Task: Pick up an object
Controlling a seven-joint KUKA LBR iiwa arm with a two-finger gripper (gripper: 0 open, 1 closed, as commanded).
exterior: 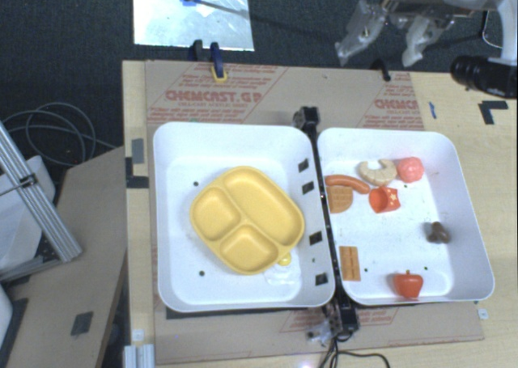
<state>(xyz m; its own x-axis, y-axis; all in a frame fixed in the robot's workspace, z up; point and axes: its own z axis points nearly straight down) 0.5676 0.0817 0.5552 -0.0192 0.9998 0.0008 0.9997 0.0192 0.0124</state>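
Observation:
My gripper (387,35) hangs high at the top right, above the bench's back edge and away from both bins; its two pale fingers (358,28) are spread apart with nothing between them. The right bin (465,196) holds several toy foods: a pink ball (411,168), a pale ring-shaped piece (377,171), an orange sausage (346,184), a round brown cookie (339,200), a red pepper piece (384,199), a dark brown lump (438,233), a red tomato (407,284) and an orange cracker (349,262).
The left bin (174,164) holds a yellow compartment plate (246,218). A black divider with clips (314,196) runs between the bins. A blue and yellow clamp (215,61) sits at the bench's back edge. An aluminium frame (32,196) and cables stand at left.

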